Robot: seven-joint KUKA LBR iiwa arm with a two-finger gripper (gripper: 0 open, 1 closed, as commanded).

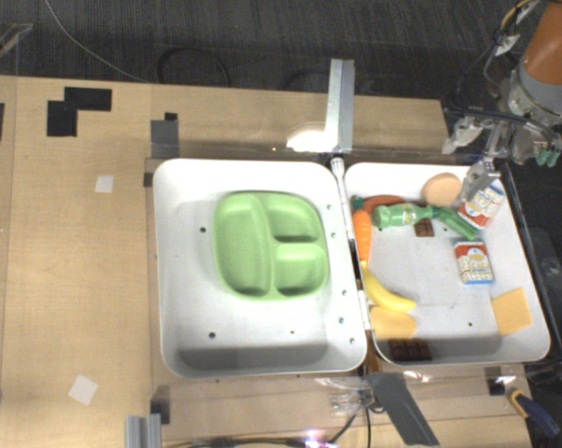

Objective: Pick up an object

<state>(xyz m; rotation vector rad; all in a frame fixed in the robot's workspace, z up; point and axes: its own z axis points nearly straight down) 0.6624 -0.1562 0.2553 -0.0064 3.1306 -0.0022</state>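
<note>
The gripper [481, 177] is poised at the right bin's [533, 287] far corner, over a small carton [484, 203] beside the egg [441, 190]. Whether its fingers are open cannot be told. The position suggests the carton is targeted.

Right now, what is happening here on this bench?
A grey robot arm reaches in from the right, and its gripper hangs over the far corner of the right bin, just above a small carton and beside an egg. Nothing can be seen held. That bin also contains a green bottle, a carrot, a banana and another carton. The left bin holds a green divided plate.
</note>
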